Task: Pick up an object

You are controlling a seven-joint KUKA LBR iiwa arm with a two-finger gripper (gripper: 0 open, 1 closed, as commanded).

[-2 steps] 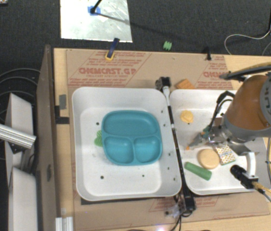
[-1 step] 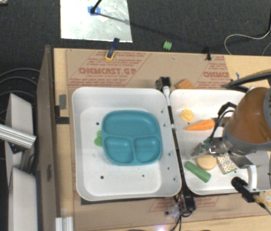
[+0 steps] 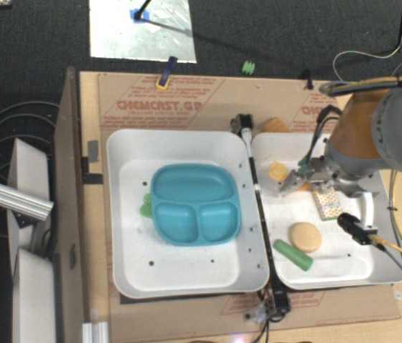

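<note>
My gripper [image 3: 291, 184] is low in the right bin [image 3: 358, 266], near its left wall, with the grey arm coming in from the right. A small yellow piece [image 3: 278, 171] lies just behind and left of the gripper's tip, very close to it. A patterned flat block [image 3: 327, 203] lies right beside the gripper on its near side. Nearer the front sit a round tan bun [image 3: 305, 237] and a green cylinder [image 3: 293, 254]. Nothing visibly sits between the fingers.
The left bin [image 3: 133, 263] holds a blue divided plate [image 3: 195, 203] with a green piece [image 3: 146, 207] poking out at its left edge. An orange piece [image 3: 275, 125] lies on the cardboard behind the right bin. A ridge separates the two bins.
</note>
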